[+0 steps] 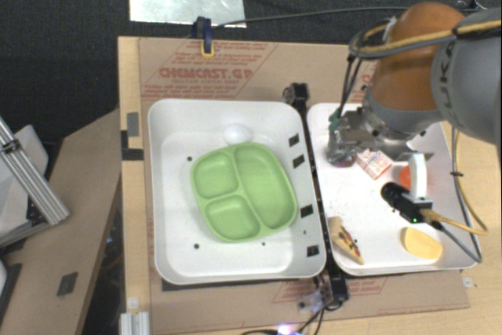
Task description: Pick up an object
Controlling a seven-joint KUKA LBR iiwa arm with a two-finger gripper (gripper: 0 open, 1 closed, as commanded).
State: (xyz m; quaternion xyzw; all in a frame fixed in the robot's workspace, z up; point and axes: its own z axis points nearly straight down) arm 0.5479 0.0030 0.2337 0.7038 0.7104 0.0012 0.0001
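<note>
gripper (pixel 340 151) is sitting low in the right bin (pixel 362 204), in its upper left part, close to the wall shared with the left bin (pixel 172 192). can't tell whether it's open or closed, its lower end is reading as a dark blur against the white floor. nothing is showing as gripped

box (pixel 374 163) is lying on the bin floor just beside the gripper, on the gripper's right in view. touching or not, can't tell. long axis is running diagonally, upper left to lower right in view, with the upper-left end pointing toward the gripper. it's looking small and flat, red and white, print too small to read. the arm (pixel 420 67) is hanging over the area just above it

other stuff in the right bin:
- slice (pixel 347 239), tan wedge with red and dark spots, is lying at the lower left against the shared wall, also running upper left to lower right
- disc (pixel 423 245), yellow, is lying at the lower right, well apart from the box
- orange thing (pixel 403 175) is sitting right of the box, partly hidden, shape unclear

left bin is holding a green tray (pixel 243 192) with three compartments, lying flat and slightly rotated, near the middle. a white lump (pixel 238 133) is sitting just above the tray's upper edge
</note>
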